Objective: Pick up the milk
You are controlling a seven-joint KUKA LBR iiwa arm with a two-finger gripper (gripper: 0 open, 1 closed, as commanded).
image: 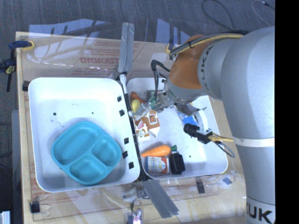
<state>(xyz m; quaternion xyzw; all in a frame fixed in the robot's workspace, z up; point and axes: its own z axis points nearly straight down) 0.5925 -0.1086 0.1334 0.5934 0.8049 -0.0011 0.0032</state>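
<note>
The milk carton by the right bin's left wall should be approached squarely; gripper state can't be told tbh.

floor: grey carpet | bench: light wood | cables on floor

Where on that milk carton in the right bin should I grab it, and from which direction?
The milk carton lies on its side against the left wall of the right bin, with fruit just beyond its top and a carrot below. Probably best to come straight down from above and pinch across its narrow width at mid-body, since the flat faces give grip and the wall blocks a sideways approach. The gripper is nearby.
</note>
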